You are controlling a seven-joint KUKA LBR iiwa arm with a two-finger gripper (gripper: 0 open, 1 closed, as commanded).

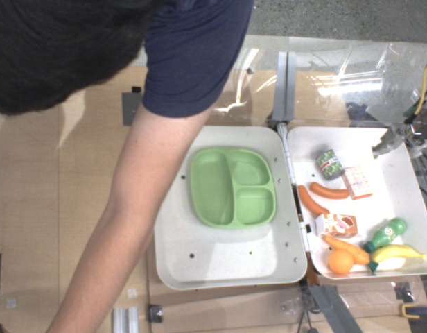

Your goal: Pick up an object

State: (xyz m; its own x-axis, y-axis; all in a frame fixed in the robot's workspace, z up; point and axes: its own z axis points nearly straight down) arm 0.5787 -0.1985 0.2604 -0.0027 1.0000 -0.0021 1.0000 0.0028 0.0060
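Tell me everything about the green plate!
The green plate looks like smooth plastic, squarish with rounded corners. It has three sections: one long one on the left and two smaller ones on the right, all with nothing in them. It lies flat in the left white bin, toward its far side, touching nothing else.

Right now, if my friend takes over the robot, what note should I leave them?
Gripper: at the right bin's far right corner, over bare floor, holding nothing that I can see; open or shut is unclear.
Left bin: holds the green divided plate.
Right bin: green can, two sausages, small red and white carton, another small carton, carrot, orange, green bottle, banana.
A person's arm reaches across the bench beside the left bin.
Done: nothing picked up yet.
Left: pick up one object.
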